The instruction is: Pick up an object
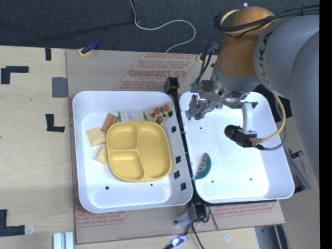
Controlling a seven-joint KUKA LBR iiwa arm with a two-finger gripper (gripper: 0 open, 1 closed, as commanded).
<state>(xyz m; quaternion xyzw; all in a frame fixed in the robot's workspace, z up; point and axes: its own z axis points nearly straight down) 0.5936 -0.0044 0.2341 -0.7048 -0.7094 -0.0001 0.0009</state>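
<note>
- Nothing has been lifted yet, as far as we can judge: every object we see lies in a bin, so the whole pick is left to do.
- Taking the yellow divided plate as our landmark, nearest to us is the front rim of the left bin, just below the plate, with bare white floor between them.
- Right of the plate, across the divider between the bins, a small green and red piece lies alone on the floor of the right bin. We take it for the handiest thing to pick, since it has room all round it.
- Left of the plate, touching or tucked under its edge, lie pale yellow crackers and an orange-brown piece.
- Just beyond the plate's far edge sit a patterned piece and a pizza-like slice, crowded against the plate and the bin wall.
- Beyond and right of the plate, the gripper hangs above the far left corner of the right bin, well apart from the green and red piece. We see nothing between its fingers; whether they are spread or pressed together we cannot tell.
- Still to do, in our judgement: travel over a chosen object, descend, close on it, and lift.
</note>
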